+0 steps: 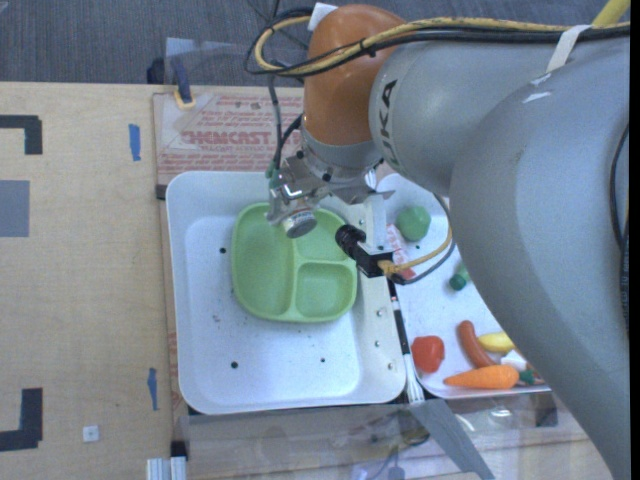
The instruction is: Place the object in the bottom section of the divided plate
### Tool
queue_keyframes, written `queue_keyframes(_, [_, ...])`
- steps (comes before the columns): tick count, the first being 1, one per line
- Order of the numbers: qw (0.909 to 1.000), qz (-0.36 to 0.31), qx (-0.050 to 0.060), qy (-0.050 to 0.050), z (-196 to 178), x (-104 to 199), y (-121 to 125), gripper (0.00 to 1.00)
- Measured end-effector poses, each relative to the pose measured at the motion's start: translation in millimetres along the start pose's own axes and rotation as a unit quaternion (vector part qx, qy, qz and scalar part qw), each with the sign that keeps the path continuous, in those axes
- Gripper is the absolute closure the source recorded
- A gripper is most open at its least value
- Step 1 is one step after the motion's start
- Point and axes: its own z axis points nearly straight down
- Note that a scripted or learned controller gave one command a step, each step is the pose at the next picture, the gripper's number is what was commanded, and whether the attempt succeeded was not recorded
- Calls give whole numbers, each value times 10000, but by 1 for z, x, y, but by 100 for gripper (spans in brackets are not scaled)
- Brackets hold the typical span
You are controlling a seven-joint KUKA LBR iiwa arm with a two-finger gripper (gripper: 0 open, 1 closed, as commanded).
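- We see the two-finger metal gripper [296, 218] hanging over the upper edge of the light green divided plastic plate [293, 263], near the plate's top right rim; whether it is apart or together we cannot tell from this angle, and we see nothing plainly held in it.
- Above the gripper, the orange band [345, 63] of the grey arm [500, 148] rises toward the top of the view, with yellow and black cables [300, 43] looping around it.
- The green divided plate lies in the left shallow white bin [200, 368], toward its upper middle; we can make out one large section on the left and smaller sections on the right, and nothing shows in the parts of the plate we can see.
- In the right shallow white bin [435, 383], partly hidden by the arm, we see toy foods: a round green piece [414, 221] near the top, a small dark green piece [458, 280], a red tomato-like piece [428, 353], a red sausage-shaped piece [473, 343], a small yellow piece [497, 342] and an orange carrot [483, 377] at the bottom.
- All of these toy pieces lie well apart from the plate, across the rims between the bins.
- Both bins rest on a pale wooden bench [80, 268] marked with black and blue tape.
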Motion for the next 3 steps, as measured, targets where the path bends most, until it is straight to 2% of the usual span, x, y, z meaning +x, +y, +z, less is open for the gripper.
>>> queue_keyframes(1, [9918,1277,29,3,-2,50,-15,100])
queue_keyframes(2, [9918,1277,27,2,-3,50,-14,0])
queue_keyframes(3, [9745,2242,33,-1,-10,44,-28,0])
